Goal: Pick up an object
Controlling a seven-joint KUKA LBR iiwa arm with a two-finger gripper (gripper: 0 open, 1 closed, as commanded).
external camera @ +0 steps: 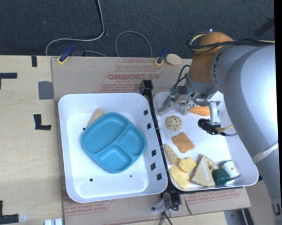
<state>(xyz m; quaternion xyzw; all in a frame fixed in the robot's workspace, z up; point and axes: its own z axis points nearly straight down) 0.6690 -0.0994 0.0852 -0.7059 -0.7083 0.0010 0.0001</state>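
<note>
Reaching in from the right, the arm (pixel 251 106) hangs over the far end of the right bin (pixel 239 152). Its gripper (pixel 177 100) is low there, close to the far wall, and I cannot tell if it is released or clenched, or if anything is in it. The task is to pick up one thing, and the closest pick looks like the cookie (pixel 173 122), a round pale one with dark dots, lying just near of the gripper in the right bin. I think it is light and stiff, and it lies flat, so a pinch across its round edge should work best. It may slip if the grip is too near the rim. An orange carrot (pixel 199 110) lies to its right, partly under the arm. A brown cracker (pixel 182 142) sits a little nearer. At the near end there is a pile of about four pale yellow and tan food bits (pixel 189 170), and one small green and white thing (pixel 222 175) beside them on the right. I count two white bins. The left bin (pixel 73 149) holds one blue tray (pixel 114 140) with three parts, and one tan piece (pixel 95 117) peeks out from under its far left edge.
</note>
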